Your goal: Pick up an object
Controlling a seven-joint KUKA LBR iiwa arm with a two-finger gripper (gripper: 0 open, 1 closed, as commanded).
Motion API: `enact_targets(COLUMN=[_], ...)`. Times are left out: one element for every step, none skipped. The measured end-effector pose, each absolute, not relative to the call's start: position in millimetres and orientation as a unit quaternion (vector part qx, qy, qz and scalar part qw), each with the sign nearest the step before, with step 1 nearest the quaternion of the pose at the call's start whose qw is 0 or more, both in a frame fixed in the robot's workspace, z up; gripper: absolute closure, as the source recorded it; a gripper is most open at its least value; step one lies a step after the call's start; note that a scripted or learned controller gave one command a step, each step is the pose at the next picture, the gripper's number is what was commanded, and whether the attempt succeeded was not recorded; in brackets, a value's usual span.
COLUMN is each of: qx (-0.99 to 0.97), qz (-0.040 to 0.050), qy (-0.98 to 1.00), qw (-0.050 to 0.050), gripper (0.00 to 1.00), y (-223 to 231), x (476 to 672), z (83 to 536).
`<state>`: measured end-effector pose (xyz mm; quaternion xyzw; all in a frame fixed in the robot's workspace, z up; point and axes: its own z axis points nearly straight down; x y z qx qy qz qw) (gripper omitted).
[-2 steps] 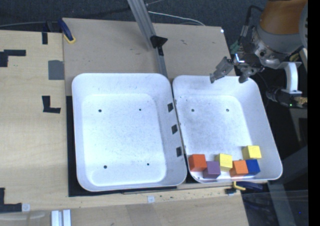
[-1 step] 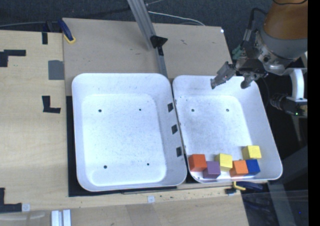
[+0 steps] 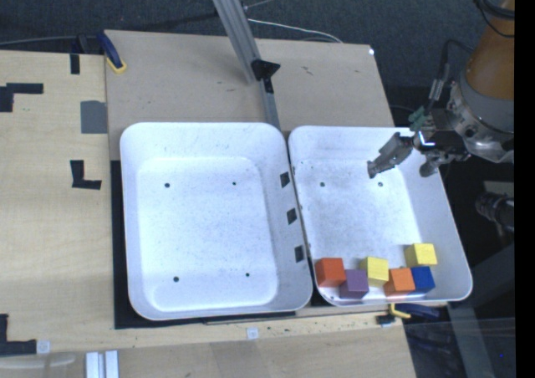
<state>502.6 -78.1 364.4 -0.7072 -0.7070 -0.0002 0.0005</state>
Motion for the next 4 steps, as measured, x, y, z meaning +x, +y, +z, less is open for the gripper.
enact_targets(qx=[-0.709,-0.707,-0.708,-0.706], qz=[0.0023,0.0002,0.0016,-0.0017], qy=[-0.705,-0.707,-0.707,-0.708], qw=[0.0,0.001,0.001,-0.003], gripper=[0.0,0.0,0.0,0.0], y=[-163,-155,-176,-167], x=[511.5,489.2,502.3,521.3], z=[340,347,323,391])
